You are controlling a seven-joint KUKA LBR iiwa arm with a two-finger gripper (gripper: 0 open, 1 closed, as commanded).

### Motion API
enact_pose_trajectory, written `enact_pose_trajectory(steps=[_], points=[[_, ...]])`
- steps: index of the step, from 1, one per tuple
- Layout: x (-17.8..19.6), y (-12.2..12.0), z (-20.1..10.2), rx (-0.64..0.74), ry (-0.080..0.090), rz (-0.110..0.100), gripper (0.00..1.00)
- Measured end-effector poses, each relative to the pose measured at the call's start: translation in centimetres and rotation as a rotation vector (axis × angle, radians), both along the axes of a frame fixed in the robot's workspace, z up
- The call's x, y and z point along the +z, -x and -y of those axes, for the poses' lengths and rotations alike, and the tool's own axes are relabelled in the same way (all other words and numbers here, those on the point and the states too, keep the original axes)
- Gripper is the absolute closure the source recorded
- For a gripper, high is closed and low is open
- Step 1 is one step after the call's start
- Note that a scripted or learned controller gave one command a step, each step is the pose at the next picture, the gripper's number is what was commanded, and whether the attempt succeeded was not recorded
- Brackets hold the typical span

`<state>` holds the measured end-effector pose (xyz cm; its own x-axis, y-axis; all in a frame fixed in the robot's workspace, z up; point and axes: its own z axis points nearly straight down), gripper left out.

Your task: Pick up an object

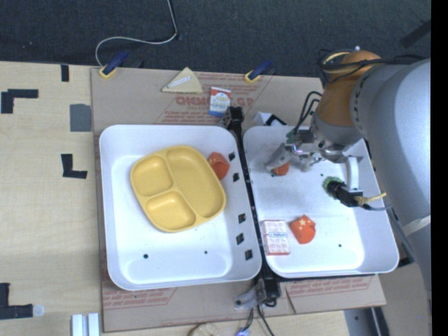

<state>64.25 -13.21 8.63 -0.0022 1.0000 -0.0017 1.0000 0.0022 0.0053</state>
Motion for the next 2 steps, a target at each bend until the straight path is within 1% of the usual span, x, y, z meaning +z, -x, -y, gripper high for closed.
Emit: enact_pose_trajectory(steps=[1,2], points=[[1.0,0.0,0.1,0.001,0.002,-0.001,1.0],[12.1,3.2,-7.2,0.001,-0.002,-0.003,1.0]])
